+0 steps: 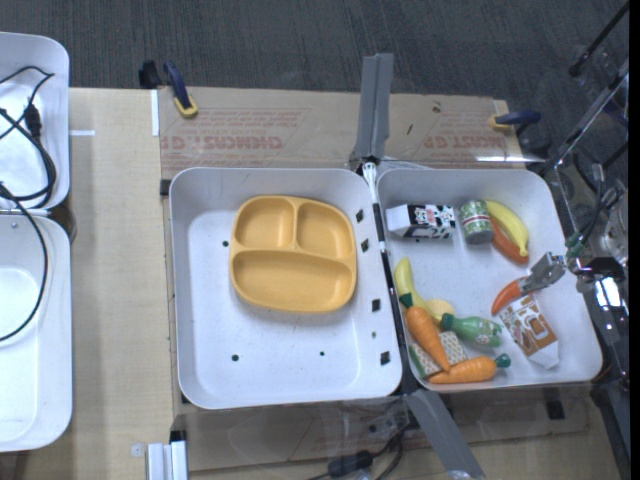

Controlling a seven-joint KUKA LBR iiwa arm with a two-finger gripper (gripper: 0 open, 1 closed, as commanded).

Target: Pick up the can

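Surface [110, 268]: a pale wooden bench top is seen under both bins, with a sheet of printed cardboard laid beneath them.
Left bin [200, 358]: a shallow white bin is placed left of the centre divider; a plate is carried in its upper half.
Right bin [560, 218]: a shallow white bin is set touching the left bin along the divider; all the small items are gathered in it.
Plate [294, 252]: a yellow three-compartment plate is laid flat in the left bin, with nothing in its compartments.
Pincer [546, 271]: a metallic pincer is seen low over the right side of the right bin, just above the juice pouch; whether it is clenched or released cannot be told.
Juice pouch [530, 330]: an orange-and-white pouch is laid near the bin's lower right corner.
Milk carton [422, 221]: a black-and-white carton is laid on its side at the bin's upper left, just beside the can.
Banana [510, 226]: a yellow banana is laid touching the can's right side.
Can [476, 221]: a small green-labelled can is found in the upper part of the right bin, between carton and banana, well apart from the pincer.
Carrots [428, 338]: orange toy carrots are piled by a green bottle at the bin's lower left.
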